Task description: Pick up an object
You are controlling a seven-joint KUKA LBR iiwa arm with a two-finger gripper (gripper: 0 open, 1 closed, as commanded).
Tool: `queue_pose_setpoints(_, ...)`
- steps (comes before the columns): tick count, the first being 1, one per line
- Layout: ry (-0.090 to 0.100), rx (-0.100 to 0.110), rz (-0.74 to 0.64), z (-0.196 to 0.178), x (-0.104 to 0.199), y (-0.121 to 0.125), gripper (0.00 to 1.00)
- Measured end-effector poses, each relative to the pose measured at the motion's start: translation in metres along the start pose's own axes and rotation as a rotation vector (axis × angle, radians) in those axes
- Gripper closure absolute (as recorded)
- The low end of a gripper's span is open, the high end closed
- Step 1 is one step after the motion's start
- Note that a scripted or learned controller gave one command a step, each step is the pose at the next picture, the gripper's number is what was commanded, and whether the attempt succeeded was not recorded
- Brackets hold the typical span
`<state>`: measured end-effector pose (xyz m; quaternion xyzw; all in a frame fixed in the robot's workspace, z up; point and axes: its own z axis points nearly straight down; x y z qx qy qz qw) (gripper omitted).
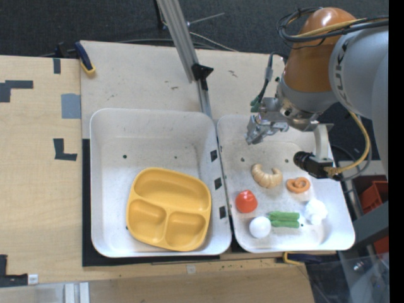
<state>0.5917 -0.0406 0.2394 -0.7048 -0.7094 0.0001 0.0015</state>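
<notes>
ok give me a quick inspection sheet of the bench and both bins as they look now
surface: pale bench bearing two shallow white bins, left bin and right bin, side by side
job's things: in the right bin, a tan croissant-shaped toy, a red tomato-like piece, an orange ring-shaped piece, a green pod-like piece, a white ball, a white lump
clutter: yellow three-compartment plastic tray in the left bin
grippers: claw over the right bin's far end, apart from the toys
cables: black cables looping by the orange band
surroundings: slanted grey metal pole, dark floor
</notes>
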Motion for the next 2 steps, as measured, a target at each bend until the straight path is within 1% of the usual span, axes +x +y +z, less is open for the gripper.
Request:
queue_pose_setpoints(1, 0.000, 0.002, 0.000, 0.014, 0.054, -0.017, 1.00)
queue_pose_setpoints(2, -0.001, 0.001, -0.001, 0.021, 0.107, -0.021, 1.00)
